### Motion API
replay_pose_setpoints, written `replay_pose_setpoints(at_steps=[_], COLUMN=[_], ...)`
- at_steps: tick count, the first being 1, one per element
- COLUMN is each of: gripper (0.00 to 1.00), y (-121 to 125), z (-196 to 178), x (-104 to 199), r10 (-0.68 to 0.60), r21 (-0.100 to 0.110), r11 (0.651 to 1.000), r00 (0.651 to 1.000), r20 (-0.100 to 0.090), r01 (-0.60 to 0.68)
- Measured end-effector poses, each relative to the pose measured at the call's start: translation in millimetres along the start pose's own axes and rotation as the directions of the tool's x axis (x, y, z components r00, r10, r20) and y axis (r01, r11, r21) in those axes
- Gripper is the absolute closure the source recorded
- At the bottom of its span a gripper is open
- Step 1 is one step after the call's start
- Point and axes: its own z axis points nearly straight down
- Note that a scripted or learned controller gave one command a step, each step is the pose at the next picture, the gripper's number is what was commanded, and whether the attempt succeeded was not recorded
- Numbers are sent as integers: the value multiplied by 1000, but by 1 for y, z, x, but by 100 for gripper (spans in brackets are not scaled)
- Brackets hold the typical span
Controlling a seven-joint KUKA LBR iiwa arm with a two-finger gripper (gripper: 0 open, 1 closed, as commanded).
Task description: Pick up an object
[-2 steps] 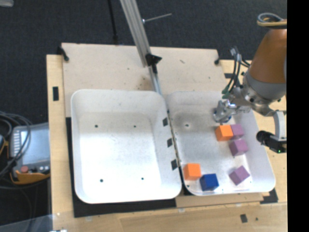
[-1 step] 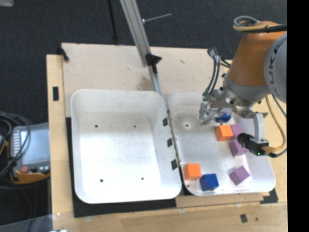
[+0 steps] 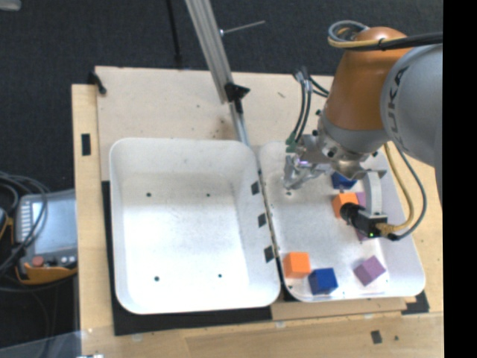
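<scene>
Orange, blue and purple small blocks — an orange cube (image 3: 297, 263), a blue cube (image 3: 323, 280), a purple cube (image 3: 369, 270) — sit near the right white plastic bin's (image 3: 402, 263) front edge. The gripper (image 3: 298, 176), near the back left, grasps nothing visible; whether it is released or clenched cannot be told. Closing there risks catching nothing. The light wooden tabletop (image 3: 149, 103) stands on dark carpet.

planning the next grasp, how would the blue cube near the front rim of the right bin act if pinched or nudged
The blue cube looks like a stiff solid block with flat faces, so it should probably sit still, not roll. It seems small and likely light. It lies close beside the orange cube and near the right bin's rim, so a nudge may shove it against either.
</scene>
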Motion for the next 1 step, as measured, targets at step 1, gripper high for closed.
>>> replay_pose_setpoints(at_steps=[1], gripper=[100], y=[9], z=[16], x=[52], r10=[0], r21=[4], r11=[1000], r00=[1000], r20=[1], r01=[0])
